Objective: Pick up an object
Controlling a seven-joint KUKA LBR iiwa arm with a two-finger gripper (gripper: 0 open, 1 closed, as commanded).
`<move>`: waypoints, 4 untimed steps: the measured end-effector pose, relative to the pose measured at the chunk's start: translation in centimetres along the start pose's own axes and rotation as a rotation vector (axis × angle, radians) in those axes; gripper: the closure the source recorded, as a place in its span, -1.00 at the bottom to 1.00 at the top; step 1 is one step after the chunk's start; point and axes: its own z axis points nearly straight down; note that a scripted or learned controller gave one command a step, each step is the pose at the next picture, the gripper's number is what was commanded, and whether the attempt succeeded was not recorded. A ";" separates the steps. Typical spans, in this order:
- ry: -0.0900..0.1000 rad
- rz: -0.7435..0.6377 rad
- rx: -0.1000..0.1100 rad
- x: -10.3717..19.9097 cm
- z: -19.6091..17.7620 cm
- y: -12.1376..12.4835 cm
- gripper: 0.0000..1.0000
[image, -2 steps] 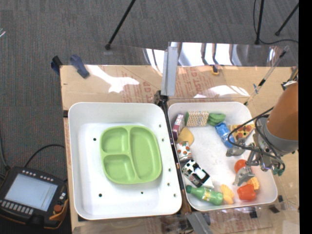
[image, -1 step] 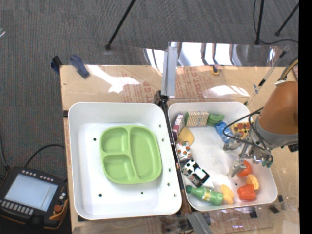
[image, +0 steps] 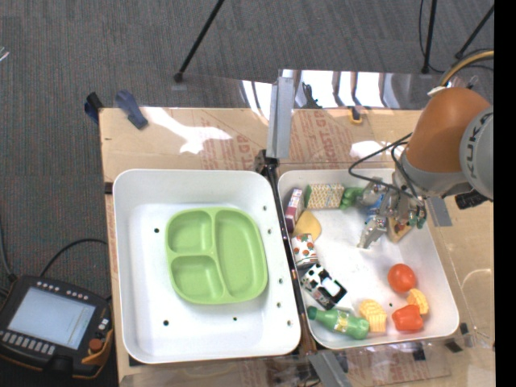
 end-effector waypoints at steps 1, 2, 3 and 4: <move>-0.004 0.075 0.000 -0.3 -0.2 -1.7 -1.00; -0.002 0.112 0.001 2.8 -0.1 9.1 -1.00; 0.001 0.198 0.001 4.6 0.0 4.1 -1.00; 0.003 0.277 0.003 12.4 0.0 -5.6 -1.00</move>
